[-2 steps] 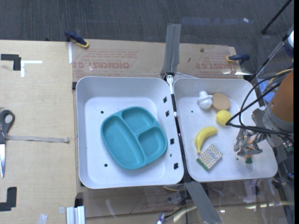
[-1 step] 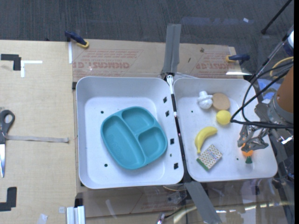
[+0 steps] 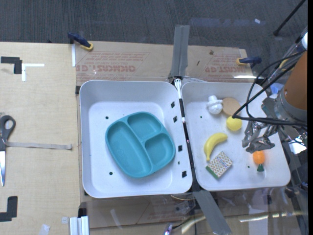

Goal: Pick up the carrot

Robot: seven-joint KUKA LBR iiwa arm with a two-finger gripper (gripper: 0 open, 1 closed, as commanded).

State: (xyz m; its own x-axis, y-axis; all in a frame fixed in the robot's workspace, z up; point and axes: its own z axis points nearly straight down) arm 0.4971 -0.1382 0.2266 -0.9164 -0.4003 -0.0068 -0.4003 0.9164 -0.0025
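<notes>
A: The pincer (image 3: pixel 257 142) hangs low in the right bin (image 3: pixel 274 177), just above and left of the carrot (image 3: pixel 258 158). Whether it's apart or together, I can't tell; the metal is a blur from this angle.

B: And the carrot?

A: It lies near the bin's right wall, orange body up, green tip down. Nothing sits between the prongs that I can see, so it's not held.

B: What could spoil it?

A: I'd guess an off-centre descent. The carrot is small and rounded; one prong landing on top would squirt it sideways into the wall. The wall itself leaves little room for the outer prong.

B: Neighbours?

A: The banana (image 3: pixel 214 143), lemon (image 3: pixel 234 124) and box (image 3: pixel 219 165) sit well left, so no worry. The teal plate (image 3: pixel 140 144) is in the other bin.
</notes>
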